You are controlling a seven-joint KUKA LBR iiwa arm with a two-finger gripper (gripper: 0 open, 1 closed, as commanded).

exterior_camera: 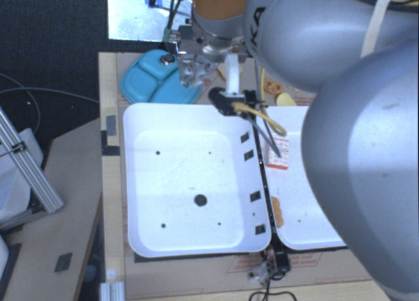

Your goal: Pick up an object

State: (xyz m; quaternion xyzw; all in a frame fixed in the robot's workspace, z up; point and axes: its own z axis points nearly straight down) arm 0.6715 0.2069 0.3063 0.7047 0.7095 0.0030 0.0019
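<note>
Blue divided dish (156,77) lies beyond your left bin's (141,136) far edge; your gripper (191,74) hovers there, grip state unclear.

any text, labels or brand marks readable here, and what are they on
"KA" — black letters, the visible end of a brand mark, on the grey robot arm.
Small white card with a red stripe in the right shallow white bin: print too small to read.
Nothing else legible.
</note>
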